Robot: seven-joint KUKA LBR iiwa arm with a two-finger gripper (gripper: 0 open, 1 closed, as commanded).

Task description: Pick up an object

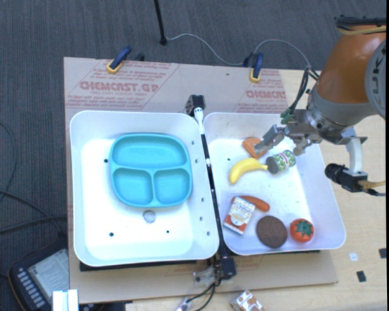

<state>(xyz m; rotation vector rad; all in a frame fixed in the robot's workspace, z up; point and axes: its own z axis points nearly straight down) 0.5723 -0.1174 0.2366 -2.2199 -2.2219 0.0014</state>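
My gripper [283,148] hangs over the upper part of the right bin [324,203], its two fingers spread apart and open. Just below and between the fingertips lies a small green-and-white bottle [282,161] on the bin floor; I cannot tell whether the fingers touch it. A yellow banana [246,169] lies just left of the bottle. An orange piece [251,146] sits under the left finger [269,140].
The right bin also holds a red-orange sausage [256,203], a small printed packet [240,214], a brown round cookie [271,231] and a red tomato [301,230]. A blue divided plate [150,170] lies in the left bin [91,193]. A ridge [207,173] separates the bins.
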